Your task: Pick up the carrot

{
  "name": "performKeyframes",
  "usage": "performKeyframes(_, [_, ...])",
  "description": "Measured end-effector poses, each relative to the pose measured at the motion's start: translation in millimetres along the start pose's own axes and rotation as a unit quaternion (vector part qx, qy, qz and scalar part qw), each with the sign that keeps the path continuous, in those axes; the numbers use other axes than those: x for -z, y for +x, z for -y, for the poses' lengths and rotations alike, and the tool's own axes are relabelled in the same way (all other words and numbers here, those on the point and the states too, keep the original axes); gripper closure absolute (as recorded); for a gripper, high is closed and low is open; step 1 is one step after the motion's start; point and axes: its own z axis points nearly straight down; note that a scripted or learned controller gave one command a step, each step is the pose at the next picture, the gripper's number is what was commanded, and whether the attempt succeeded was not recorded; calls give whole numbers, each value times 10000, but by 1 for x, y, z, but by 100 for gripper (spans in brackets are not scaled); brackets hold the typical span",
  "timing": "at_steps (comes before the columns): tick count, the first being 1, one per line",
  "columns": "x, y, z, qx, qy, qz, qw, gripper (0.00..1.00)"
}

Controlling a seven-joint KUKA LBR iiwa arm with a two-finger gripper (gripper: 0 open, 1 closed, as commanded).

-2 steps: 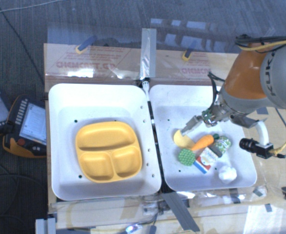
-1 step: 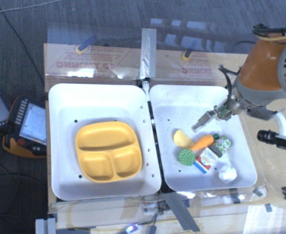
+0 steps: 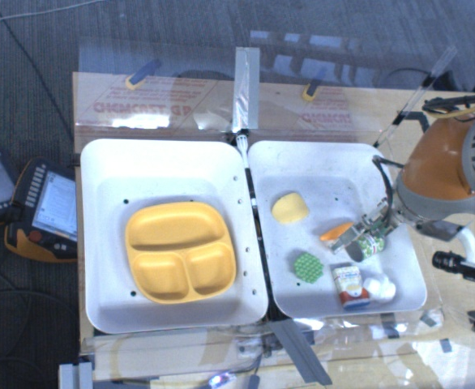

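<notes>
The carrot [image 3: 335,232] is a small orange piece lying on the floor of the right bin [image 3: 318,162], near its middle. My gripper [image 3: 353,241] is low in that bin, right at the carrot's right end, reaching in from the right under the orange-banded wrist [image 3: 436,168]. The fingers sit against the carrot's right tip, and the carrot still rests on the bin floor.
The right bin also holds a yellow rounded piece [image 3: 290,207], a green disc [image 3: 308,267], a small red-and-white carton [image 3: 348,284] and a white object [image 3: 381,288]. The left bin [image 3: 108,168] holds a yellow divided tray [image 3: 181,250]. A handheld pendant [image 3: 43,209] lies off the bench at left.
</notes>
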Motion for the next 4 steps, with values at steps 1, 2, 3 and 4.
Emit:
performKeyframes(1, [-14,-17,-54,-338,27,-34,9994,0])
performKeyframes(2, [-4,-16,-56,-330,16,-39,9994,100])
performKeyframes(3, [67,42,-113,-759,81,-70,9971,100])
performKeyframes(4, [85,43,-141,-1254,91,-66,9920,100])
